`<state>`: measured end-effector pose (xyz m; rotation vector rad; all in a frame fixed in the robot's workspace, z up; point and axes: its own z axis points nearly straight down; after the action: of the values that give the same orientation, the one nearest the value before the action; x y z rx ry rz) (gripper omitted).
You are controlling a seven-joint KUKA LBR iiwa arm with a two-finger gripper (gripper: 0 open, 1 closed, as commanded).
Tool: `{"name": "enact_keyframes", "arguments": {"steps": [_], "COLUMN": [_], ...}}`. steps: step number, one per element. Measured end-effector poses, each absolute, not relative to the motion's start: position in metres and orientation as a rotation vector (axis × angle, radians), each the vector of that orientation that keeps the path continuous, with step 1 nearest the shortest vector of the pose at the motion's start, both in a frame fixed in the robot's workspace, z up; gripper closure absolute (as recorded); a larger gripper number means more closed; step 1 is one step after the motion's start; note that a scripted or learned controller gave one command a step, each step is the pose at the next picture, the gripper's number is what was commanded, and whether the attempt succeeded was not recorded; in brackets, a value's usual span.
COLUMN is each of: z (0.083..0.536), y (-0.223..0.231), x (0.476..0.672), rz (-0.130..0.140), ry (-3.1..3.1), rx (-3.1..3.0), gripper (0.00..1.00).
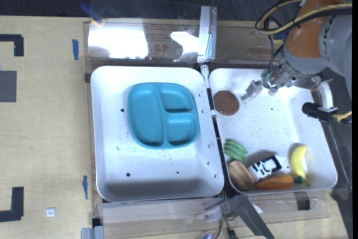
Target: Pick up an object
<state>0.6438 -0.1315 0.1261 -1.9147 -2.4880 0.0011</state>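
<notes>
Glossy white right bin [313, 137] holds a round brown disc [226, 103]; tool [251, 90] grip state unclear.

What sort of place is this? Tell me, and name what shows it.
Probably a robotics lab's grasping test bench: a cabled robot arm over two white bins, toy food such as a banana, and tape marks on the wooden bench.

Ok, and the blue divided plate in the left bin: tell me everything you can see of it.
The blue divided plate is a rounded-corner tray in turquoise, matte like plastic, moulded into three compartments: one tall one on the view's left and two smaller ones stacked on the right. All three look bare. It lies flat and face up on the floor of the left bin, slightly towards the far side, apart from the walls. Nothing touches it.
</notes>
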Motion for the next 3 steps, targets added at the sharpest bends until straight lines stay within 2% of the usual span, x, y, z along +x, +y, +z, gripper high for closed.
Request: {"name": "enact_keyframes", "arguments": {"steps": [1,2,3], "z": [0.129,0.099,0.112], "y": [-0.137,-0.101,-0.102], "x": [0.668,0.634,0.636], "rz": [-0.002,-0.002,-0.008], "ry": [-2.612,-2.871,-2.877], "rx": [-1.756,-1.279,-1.285], "gripper": [0.00,0.00,1.00]}}
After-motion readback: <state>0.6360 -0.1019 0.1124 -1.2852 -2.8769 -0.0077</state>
